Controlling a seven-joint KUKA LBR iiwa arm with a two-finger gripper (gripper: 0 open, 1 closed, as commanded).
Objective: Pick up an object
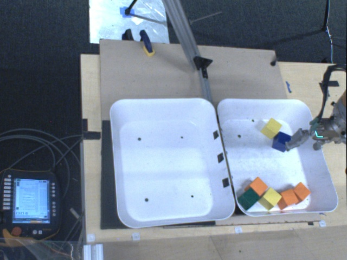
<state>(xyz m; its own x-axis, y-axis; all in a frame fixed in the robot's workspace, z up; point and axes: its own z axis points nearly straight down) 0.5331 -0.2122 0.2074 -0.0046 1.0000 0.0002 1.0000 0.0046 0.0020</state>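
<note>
Gripper (297, 140) is being positioned just right of the blue cube (281, 141), inside the right bin (325, 167). Claw state cannot be told. Nothing is being lifted; grasp and lift remain.

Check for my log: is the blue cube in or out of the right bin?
In: the blue cube rests on the right bin floor beside the yellow cube.

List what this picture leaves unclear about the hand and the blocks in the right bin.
- Hand, camera view: small and blurred beside the blue block; contact and grip unclear.
- Arm: cut off by the right edge.
- Block pile by the near wall: blocks overlap, so the count is uncertain.
</note>
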